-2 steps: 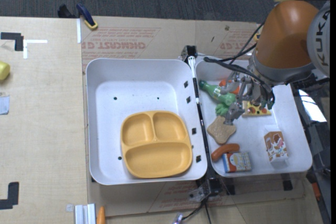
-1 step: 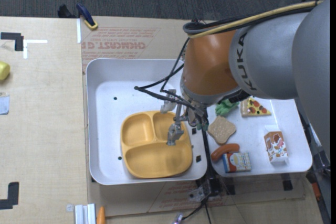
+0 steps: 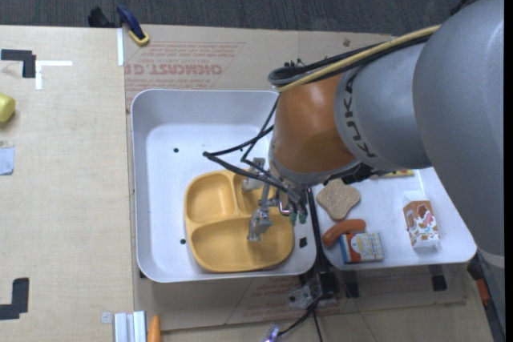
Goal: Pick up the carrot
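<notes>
Carrot (image 3: 343,231) — right bin (image 3: 449,240)

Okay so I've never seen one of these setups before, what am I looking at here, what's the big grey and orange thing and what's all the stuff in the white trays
The big grey and orange thing is a robot arm, reaching in from the right. The single camera sits above the bench and looks down at a slant. At the arm's tip is a two-finger gripper, hanging over a yellow divided plate in the left white bin. Nothing shows between its fingers. The right white bin holds toy food: the carrot it is meant to pick up, a bread slice, a small blue box and a little carton. So the gripper is over the other bin from the carrot.
</notes>
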Motion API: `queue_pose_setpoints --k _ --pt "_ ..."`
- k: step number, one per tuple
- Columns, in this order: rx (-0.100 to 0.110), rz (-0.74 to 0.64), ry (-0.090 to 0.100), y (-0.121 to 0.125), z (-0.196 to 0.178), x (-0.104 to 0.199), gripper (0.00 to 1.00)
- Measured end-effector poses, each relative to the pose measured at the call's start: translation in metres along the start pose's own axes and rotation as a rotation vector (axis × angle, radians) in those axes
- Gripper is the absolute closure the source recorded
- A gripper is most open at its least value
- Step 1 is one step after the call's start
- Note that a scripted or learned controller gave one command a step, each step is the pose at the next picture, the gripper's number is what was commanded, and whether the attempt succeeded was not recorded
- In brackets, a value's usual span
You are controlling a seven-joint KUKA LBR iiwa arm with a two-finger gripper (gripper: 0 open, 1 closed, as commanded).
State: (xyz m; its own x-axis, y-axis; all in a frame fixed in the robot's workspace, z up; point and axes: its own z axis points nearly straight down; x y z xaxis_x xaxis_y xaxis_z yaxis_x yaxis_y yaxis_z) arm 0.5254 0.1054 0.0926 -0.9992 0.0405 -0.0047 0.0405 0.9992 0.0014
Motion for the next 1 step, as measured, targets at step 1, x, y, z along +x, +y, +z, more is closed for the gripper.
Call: queue_pose_setpoints --k 1 --pt "0.0 -0.003 0.007 0.0007 -0.0108 0.0 1.0"
